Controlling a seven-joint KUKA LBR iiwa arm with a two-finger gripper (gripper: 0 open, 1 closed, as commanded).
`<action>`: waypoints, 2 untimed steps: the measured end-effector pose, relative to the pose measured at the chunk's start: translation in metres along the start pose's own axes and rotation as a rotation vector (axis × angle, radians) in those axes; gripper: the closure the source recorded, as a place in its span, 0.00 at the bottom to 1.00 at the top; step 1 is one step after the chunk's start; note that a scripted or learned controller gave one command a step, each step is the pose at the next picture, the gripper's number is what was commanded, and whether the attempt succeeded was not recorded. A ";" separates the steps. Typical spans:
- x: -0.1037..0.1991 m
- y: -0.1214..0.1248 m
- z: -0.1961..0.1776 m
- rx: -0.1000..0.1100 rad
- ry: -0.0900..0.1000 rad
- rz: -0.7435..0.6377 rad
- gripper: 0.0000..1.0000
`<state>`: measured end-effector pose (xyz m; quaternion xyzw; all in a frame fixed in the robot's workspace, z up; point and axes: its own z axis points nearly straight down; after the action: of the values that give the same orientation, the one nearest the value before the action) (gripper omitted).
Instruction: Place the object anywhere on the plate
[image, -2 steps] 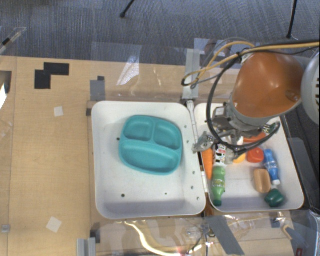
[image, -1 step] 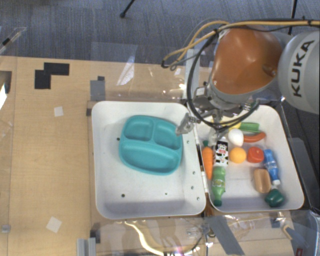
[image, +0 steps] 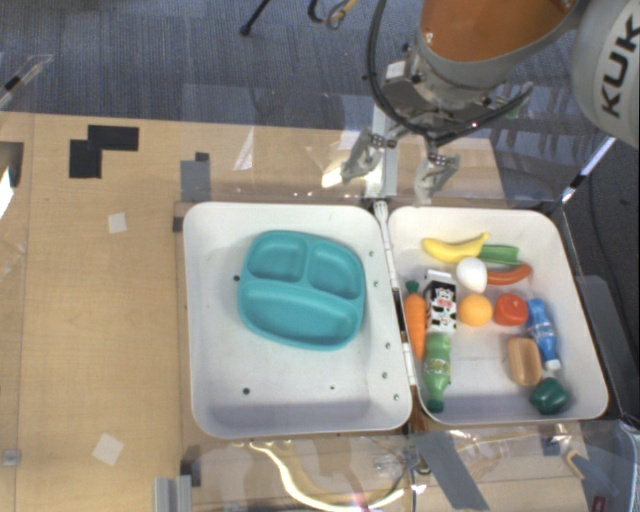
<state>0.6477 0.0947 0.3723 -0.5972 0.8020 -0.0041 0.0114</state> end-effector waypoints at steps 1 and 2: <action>0.000 -0.001 -0.008 0.000 -0.004 0.004 1.00; -0.082 0.039 0.089 -0.020 0.009 0.179 1.00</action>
<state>0.6355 0.1851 0.2840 -0.5234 0.8521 0.0024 0.0019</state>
